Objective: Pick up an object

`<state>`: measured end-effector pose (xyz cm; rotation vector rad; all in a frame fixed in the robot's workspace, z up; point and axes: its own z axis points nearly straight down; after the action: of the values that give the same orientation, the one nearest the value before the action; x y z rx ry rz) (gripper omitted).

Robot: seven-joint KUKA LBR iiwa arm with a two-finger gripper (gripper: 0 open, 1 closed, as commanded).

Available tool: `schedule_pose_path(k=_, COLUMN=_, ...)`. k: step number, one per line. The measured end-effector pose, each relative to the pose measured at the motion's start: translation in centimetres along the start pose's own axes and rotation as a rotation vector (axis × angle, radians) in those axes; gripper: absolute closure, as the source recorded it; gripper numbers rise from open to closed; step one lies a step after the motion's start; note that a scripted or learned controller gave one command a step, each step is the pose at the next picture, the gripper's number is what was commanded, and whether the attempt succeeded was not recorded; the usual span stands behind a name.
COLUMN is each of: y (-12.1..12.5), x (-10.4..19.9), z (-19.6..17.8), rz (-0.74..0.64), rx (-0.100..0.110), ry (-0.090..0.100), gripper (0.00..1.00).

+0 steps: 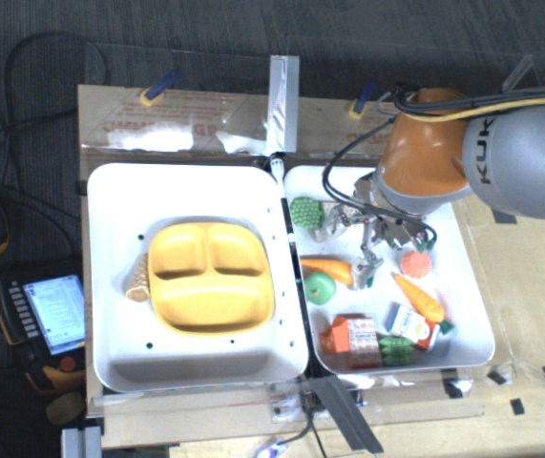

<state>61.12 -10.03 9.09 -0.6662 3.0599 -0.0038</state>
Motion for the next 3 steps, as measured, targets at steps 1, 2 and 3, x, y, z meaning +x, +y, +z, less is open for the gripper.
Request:
schedule_pose_path(k=1, y=3.0, x=6.7, z=-0.1, rz=0.308, rx=0.004, ry=-0.008, gripper=0.0)
schedule_pose_path(k=2, y=-0.5, x=9.1, z=-2.0, rz=0.082, rx=-0.002, ry=0.008, gripper=0.0)
schedule_pose_path(k=3, y=3.6, x=6.6, z=0.0, rz=0.005, rx=0.003, ry=0.003, gripper=0.0)
